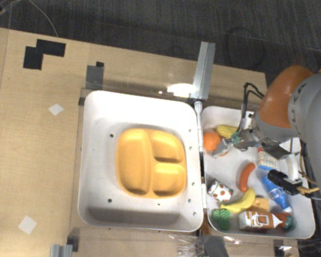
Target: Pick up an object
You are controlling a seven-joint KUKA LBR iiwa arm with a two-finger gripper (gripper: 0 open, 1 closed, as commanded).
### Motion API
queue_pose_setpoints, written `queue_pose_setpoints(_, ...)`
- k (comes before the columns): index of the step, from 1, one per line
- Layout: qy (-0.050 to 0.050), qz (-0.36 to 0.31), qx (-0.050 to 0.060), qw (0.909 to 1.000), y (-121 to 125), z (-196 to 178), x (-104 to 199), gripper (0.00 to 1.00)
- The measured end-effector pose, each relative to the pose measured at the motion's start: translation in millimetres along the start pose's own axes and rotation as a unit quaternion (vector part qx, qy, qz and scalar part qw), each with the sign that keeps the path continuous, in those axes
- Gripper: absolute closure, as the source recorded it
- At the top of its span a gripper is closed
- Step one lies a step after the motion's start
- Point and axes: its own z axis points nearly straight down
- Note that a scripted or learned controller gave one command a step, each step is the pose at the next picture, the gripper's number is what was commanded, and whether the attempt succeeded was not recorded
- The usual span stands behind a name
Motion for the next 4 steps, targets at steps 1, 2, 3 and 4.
queue_pose_setpoints(1, 0.001, 0.043, 0.004, 0.9991, 19, 1, -5, 0.0)
queue_pose_setpoints(2, 0.015, 0.046, 0.028, 0.9984, 38, 3, -19, 0.0)
queue_pose_setpoints(3, 0.005, 0.042, 0.02, 0.9989, 41, -11, -24, 1.0)
queue_pose_setpoints(4, 0.005, 0.042, 0.019, 0.9989, 41, -11, -24, 0.0)
